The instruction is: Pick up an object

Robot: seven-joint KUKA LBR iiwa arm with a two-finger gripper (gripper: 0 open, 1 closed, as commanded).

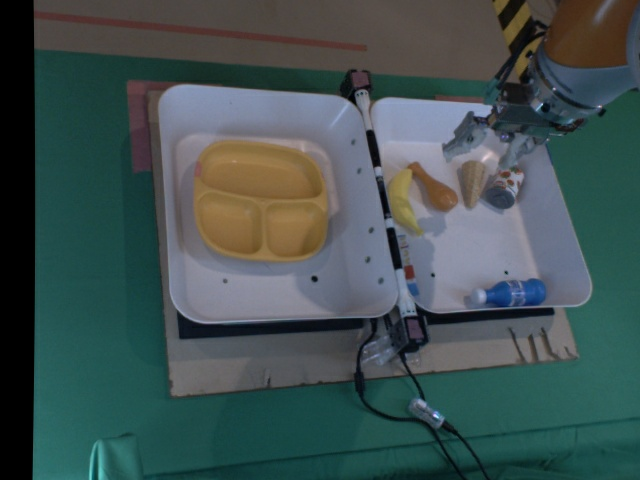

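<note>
Gripper [490, 142] hangs over right bin [470, 253], fingers spread wide, nothing between them. Cone [471, 182] just below; banana [403, 199] and drumstick [433, 187] lie nearby.

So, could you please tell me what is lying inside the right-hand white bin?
The right bin holds a toy banana, a chicken drumstick, an ice cream cone, a small can and a blue bottle. The gripper hides part of the far floor.
</note>
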